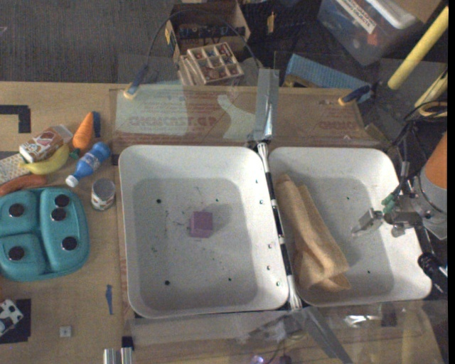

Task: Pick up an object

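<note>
The claw [364, 222] (jaw width I cannot tell) hovers just right of the tan cloth [311, 238]; closing there risks grabbing air.

No text can be read for certain. A clear plastic sheet [186, 117] lying above the left bin [135, 234], in the upper middle of the frame, carries a row of large pale letters, seen reversed and too faint to make out. A white label [353, 15] on a clear box at the upper right shows dark print, too small to read. A small bottle [88, 163] and a can [104, 193] at the left carry labels, also unreadable.
</note>
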`<state>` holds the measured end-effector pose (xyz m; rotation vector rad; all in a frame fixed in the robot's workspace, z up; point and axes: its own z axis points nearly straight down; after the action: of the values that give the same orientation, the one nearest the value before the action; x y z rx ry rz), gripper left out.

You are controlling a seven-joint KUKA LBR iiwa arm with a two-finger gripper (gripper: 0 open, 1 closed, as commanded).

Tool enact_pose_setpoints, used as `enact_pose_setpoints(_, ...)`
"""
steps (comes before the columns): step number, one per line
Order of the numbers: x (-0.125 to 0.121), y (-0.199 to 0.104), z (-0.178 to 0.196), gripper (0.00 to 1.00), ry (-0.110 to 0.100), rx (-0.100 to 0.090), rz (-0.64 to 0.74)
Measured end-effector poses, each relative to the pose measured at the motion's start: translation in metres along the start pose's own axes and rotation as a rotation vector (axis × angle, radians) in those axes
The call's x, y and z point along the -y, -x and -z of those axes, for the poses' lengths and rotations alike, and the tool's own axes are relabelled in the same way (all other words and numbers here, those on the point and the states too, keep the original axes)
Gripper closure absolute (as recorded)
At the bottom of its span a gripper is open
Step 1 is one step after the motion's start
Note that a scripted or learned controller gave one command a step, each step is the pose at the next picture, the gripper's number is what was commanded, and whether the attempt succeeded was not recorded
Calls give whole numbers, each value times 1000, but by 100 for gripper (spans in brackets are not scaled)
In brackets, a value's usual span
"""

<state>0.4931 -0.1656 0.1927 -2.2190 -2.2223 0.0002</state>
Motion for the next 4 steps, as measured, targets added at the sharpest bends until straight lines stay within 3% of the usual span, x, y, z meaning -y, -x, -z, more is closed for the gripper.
enact_pose_setpoints(1,-49,-19,-102,0,12,3,164)
enact_pose_setpoints(2,-51,-58,-102,0,12,5,246)
enact_pose_setpoints(3,-109,-66,-102,0,13,4,117)
enact_pose_setpoints(4,-51,-61,-103,0,10,1,132)
